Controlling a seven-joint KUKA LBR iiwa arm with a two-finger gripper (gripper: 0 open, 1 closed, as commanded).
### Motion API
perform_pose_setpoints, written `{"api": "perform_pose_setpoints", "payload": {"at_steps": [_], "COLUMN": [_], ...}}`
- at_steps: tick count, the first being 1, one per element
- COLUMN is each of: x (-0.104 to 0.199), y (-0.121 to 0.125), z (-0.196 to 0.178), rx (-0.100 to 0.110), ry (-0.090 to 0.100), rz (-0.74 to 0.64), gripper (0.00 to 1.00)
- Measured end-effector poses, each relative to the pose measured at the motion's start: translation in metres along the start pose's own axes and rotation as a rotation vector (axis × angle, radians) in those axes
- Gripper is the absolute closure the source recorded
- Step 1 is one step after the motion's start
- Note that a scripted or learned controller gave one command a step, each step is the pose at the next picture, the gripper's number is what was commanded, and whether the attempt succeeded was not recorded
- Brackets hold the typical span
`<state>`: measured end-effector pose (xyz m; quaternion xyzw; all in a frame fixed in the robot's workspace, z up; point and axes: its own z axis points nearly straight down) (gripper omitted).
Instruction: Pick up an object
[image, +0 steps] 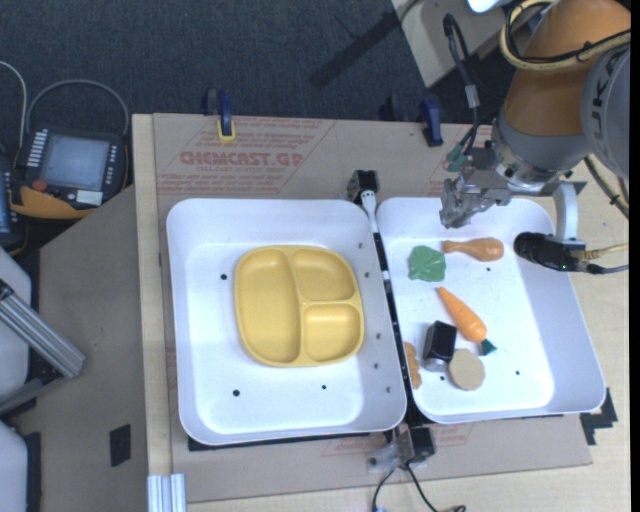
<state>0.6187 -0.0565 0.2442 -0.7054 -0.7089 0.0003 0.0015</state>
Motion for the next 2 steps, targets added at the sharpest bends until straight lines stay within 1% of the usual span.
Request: {"api": "perform_pose_setpoints", "payload": {"at_steps": [1,2], "x": [0.052,0.112], "y": [-0.015,-0.016], "z": [0.011,0.007], "rx": [0.002,-0.003], "ry": [0.0,0.0], "rz": [0.0,-0.001], "gripper": [1.0,1.0]}}
